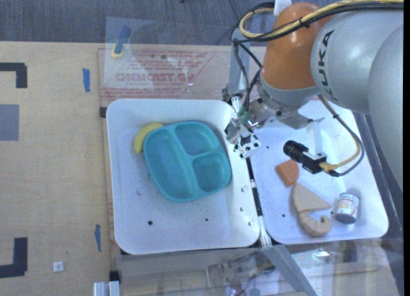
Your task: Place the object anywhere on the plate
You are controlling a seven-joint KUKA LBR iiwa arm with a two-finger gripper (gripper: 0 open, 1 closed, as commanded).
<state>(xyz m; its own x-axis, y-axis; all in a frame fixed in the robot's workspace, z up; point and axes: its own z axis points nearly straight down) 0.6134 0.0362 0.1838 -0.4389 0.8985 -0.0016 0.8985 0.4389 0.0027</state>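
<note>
Wood bench [51, 160] with blue tape marks, two white bins side by side on it. Left bin [186, 234]: teal divided plate [187, 160] lying flat, a little toward the far edge. Yellow banana [142, 136] tucked against the plate's far-left rim, partly hidden by it. Right bin [282, 221]: orange chunk [288, 172] near the middle, tan wedge [311, 202] just beside it toward the near edge, small can [346, 207] by the near-right corner. Gripper [242, 136] hanging over the ridge between the bins, at the plate's far-right corner. Released or clenched: cannot tell. Nothing seen held.

Likely task thing: orange chunk, the loose piece nearest the gripper, resting on right bin floor, not yet on plate. Looks light, toy-like, matte so probably not slippery, not fragile. Maybe a bit soft. Best taken from above across its short sides. Tan wedge crowding the near side, so safer to come in from the far side. Bare floor left of the chunk up to the ridge. Needs a lift to clear that ridge. Plenty of landing room on the plate, any of three shallow sections. Watch for raised dividers tipping the piece.
</note>
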